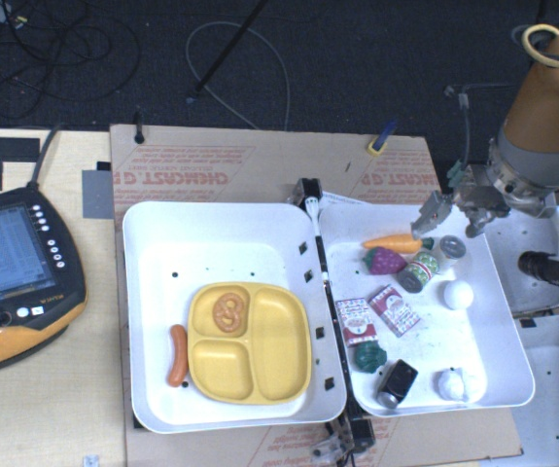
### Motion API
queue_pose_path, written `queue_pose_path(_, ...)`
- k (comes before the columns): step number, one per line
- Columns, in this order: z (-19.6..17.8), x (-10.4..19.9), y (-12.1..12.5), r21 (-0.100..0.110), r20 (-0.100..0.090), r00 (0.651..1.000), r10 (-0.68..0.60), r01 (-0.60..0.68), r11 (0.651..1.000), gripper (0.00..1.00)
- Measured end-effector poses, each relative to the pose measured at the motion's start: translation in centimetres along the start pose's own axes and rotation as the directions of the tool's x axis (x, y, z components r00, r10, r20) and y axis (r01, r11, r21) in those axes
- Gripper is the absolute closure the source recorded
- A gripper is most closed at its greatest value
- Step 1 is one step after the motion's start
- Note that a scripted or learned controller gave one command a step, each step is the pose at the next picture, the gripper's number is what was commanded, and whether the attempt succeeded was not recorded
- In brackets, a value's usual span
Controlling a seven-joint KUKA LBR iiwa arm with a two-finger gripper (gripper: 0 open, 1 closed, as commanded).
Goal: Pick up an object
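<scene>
The gripper [451, 217] hangs over the far right part of the right bin [512, 358], its two fingers spread apart with nothing between them. One finger [429, 218] points down to the left and the other [477, 224] sits to its right.

Just below the left finger lies an orange carrot [393, 244], stretched left to right along the far side of the bin. A purple toy [386, 260] rests against the carrot's near side. Under the gap between the fingers is a small grey round lid-like piece [450, 248], and beside it a green-labelled can [419, 271] lies tilted on its side. None of these touch the fingers.

Farther toward the near edge, a white ball [457, 295] sits to the right of the can. Two small red and white cartons [394, 310] [355, 320] lie side by side in the middle of the bin. Near them is a dark green object [368, 357], then a black object [397, 380], and a second white ball [451, 384] in the near right corner.

The grey arm with its orange band [535, 105] rises from the gripper toward the far right.

The left bin [153, 261] holds a yellow divided plate [250, 341] with a pretzel [228, 312] in its far left section. A sausage [177, 355] lies on the bin floor just left of the plate. A tablet-like controller [17, 270] rests on the bench well to the left.
</scene>
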State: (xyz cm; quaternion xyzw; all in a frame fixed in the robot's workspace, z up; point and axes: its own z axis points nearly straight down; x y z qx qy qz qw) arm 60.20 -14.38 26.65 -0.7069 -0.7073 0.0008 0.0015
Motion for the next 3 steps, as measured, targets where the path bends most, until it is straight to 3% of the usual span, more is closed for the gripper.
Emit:
queue_pose_path(1, 8.6, 4.7, 0.0, 0.002, 0.0, 1.0, 0.0, 0.0, 1.0, 0.0)
queue_pose_path(2, 17.5, -1.0, 4.4, -0.009, 0.002, 1.0, 0.002, -0.002, 1.0, 0.0)
queue_pose_path(3, 16.5, -1.1, 4.4, -0.007, 0.002, 1.0, 0.003, -0.003, 1.0, 1.0)
